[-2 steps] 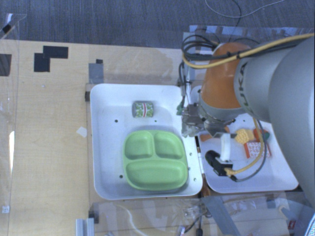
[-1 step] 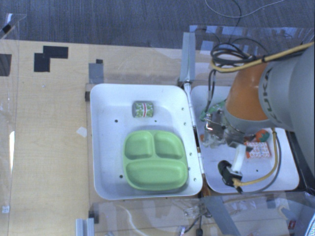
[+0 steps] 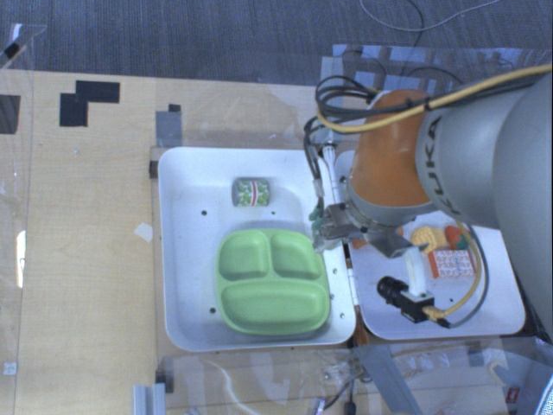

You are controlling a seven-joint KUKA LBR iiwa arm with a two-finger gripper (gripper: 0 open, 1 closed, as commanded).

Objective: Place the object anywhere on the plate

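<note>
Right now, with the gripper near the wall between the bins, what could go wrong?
1. The gripper sits close to the upper right rim of the green plate and to the side wall of its bin; a descent here may strike either one.
2. I cannot see an object in the gripper, and the small can lies off the plate, so a release might place nothing.

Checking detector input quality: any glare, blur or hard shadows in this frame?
Camera view: lighting even, no hard shadows, just a soft one under the green plate; plate and small can fairly sharp; faint glare on the clear sheet at the bench's left; the arm, near the lens, hides much of the right bin; gripper detail is murky.
</note>
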